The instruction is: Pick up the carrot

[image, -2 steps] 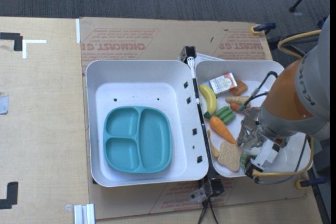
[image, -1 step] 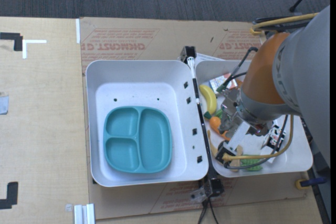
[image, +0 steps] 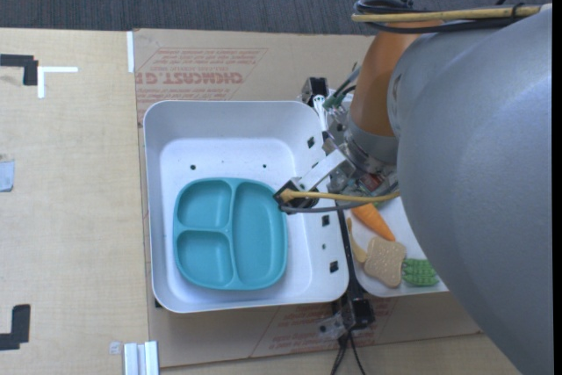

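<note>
A cardboard-covered counter (image: pixel 79 189) carries two white bins. The left bin (image: pixel 219 123) holds a teal divided plate (image: pixel 230 234). In the right bin (image: pixel 399 288), the carrot (image: pixel 376 222) lies near a tan cracker (image: pixel 385 261), just below the tool (image: pixel 358 180); whether the tool is spread or pressed together cannot be told.

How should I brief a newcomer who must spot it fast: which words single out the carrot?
Find the right white bin, partly under the grey arm. Near its left wall lie several foods; the carrot lies farthest back. It alone is orange and tapered, unlike the tan bread slice and the green piece.
</note>
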`<state>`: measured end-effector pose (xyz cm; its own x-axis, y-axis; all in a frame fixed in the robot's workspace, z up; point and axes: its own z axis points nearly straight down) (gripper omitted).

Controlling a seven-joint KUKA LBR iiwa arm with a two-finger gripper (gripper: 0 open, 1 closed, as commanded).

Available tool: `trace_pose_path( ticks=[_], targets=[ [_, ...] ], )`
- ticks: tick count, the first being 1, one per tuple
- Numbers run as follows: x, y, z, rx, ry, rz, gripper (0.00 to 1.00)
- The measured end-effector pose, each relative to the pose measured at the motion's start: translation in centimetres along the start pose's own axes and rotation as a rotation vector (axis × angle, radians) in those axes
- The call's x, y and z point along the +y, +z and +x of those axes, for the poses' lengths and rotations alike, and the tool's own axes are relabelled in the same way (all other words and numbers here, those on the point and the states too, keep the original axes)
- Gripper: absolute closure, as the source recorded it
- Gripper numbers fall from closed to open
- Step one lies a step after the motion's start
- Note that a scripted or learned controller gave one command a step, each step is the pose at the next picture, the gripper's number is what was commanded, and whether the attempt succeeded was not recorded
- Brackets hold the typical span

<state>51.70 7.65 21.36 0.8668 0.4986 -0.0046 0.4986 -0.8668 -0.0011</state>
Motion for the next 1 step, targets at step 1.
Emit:
trace_pose_path(
  ticks=[1],
  targets=[
    [6.02, 2.32, 2.9, -0.002, -0.4, 0.0, 1.0]
  ],
)
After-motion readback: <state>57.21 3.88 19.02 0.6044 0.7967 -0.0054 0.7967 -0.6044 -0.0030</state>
